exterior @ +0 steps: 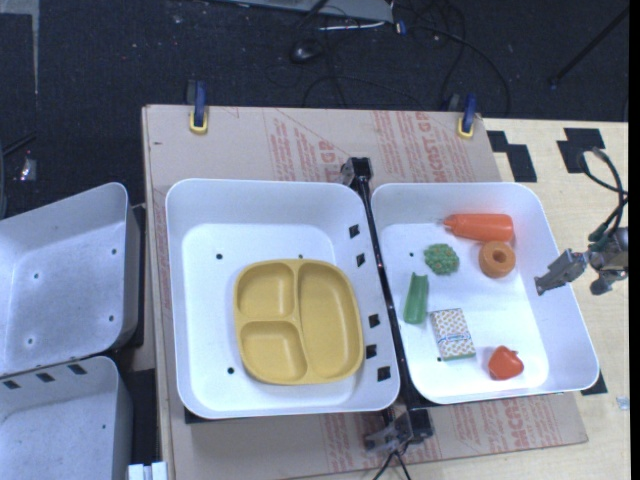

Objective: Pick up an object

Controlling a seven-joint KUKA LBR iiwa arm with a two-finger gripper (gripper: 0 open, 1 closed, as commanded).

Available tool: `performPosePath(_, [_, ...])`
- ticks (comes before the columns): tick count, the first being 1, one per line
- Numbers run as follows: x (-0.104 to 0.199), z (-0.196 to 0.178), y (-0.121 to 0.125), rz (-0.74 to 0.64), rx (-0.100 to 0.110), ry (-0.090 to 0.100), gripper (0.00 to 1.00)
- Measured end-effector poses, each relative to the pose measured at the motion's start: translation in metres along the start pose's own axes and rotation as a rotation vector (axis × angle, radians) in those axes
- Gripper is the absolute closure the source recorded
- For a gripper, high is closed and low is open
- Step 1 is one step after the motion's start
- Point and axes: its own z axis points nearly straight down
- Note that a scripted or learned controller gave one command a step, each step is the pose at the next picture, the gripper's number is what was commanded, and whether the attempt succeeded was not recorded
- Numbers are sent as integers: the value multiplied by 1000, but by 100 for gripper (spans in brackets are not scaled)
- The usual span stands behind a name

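Taking the small patterned box (pixel 453 333) as landmark: it looks light and stiff, best pinched across its narrow sides; its print is too small to read. Just right and nearer, a red pepper (pixel 505 363); left, a green pod (pixel 416 298); beyond, broccoli (pixel 440 259), doughnut (pixel 497 258), carrot (pixel 480 226), probably slick plastic. Whether the gripper (pixel 558 273), right at the bin's rim (pixel 575 313), is open or closed I cannot tell; it holds nothing visible.

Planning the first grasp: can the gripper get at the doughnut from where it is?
Probably yes. The gripper sits at the right bin's edge, and nothing lies between it and the doughnut.
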Motion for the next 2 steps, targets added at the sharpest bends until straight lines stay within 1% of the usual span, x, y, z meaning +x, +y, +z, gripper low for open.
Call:
performPosePath(1, [1, -6, 2, -5, -12, -3, 0])
performPosePath(2, [3, 37, 5, -3, -9, -2, 0])
